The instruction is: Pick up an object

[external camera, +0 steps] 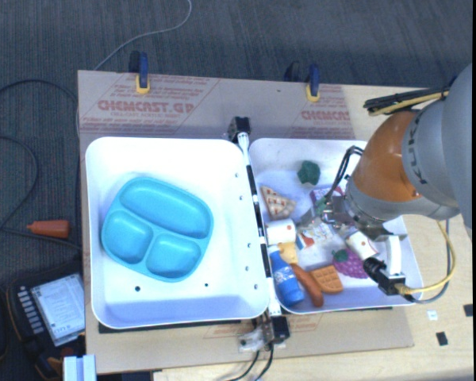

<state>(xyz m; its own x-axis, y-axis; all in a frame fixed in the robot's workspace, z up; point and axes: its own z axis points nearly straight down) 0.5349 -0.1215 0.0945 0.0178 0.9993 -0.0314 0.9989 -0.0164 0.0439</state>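
My gripper is low in the right bin, hanging over its middle among several toy food items. Just left of it lie a checkered wedge and a white cylinder. A green piece sits behind it. In front of it are a blue bottle, an orange stick-shaped piece, a tan cracker-like piece and a purple grape bunch. A small red and white item lies right under the gripper; I cannot tell whether it is touched.
The left bin holds a blue divided plate. The arm's orange band and grey body cover the right bin's far right side. A cable loops by that bin's front right corner. Clamps hold the board at the back.
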